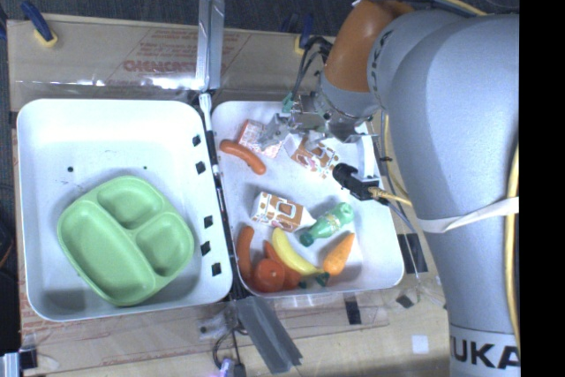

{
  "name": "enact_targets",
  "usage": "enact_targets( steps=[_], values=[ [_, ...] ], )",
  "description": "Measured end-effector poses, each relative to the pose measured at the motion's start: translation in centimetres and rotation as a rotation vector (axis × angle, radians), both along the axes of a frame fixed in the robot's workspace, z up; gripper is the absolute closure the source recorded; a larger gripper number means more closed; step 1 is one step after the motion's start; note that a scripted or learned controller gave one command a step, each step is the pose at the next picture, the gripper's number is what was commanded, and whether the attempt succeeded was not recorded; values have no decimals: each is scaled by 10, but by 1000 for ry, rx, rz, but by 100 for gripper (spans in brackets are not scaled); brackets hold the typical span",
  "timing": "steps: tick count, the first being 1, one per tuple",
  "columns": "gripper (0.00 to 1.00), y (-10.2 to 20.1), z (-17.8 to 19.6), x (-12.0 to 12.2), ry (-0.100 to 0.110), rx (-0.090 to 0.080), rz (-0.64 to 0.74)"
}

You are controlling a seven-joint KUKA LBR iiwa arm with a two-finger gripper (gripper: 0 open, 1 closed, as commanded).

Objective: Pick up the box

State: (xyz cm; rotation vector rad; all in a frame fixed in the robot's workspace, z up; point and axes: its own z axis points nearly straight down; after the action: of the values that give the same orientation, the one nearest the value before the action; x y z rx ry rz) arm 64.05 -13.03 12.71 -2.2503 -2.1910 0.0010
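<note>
Box count: three small orange-and-white printed cardboard boxes, all in the right white bin (388, 265).
Box 1: orange-and-white box (279, 211) lying flat mid-bin, apart from the arm.
Box 2: second orange-and-white box (254, 137) near the bin's far edge, just beside the gripper.
Box 3: third orange-and-white box (314, 156) just below the gripper, partly overlapped by it.
Gripper: grey two-finger gripper (296, 121) low over the far end of the right bin, between boxes 2 and 3.
Fingers: cannot tell how far apart they are or whether they have anything; tips blur into the boxes.
Other items, right bin: one orange sausage (242, 155), one green plastic bottle (325, 224), one yellow banana (292, 252), one orange carrot (337, 253), one red tomato (268, 275), one further orange-red piece (244, 248) at the left wall, shape hard to make out.
Left white bin (35, 128): one green three-compartment plate (125, 238).
Hidden: grey arm (441, 119) with orange band (357, 35) covers the right bin's far right corner and the worktop (106, 49) behind it.
Cut off: arm runs out of view at right and bottom.
</note>
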Motion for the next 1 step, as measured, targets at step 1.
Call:
enact_targets(
  steps=[1],
  values=[
    [0, 39, -27, 20, -13, -2, 127]
  ],
)
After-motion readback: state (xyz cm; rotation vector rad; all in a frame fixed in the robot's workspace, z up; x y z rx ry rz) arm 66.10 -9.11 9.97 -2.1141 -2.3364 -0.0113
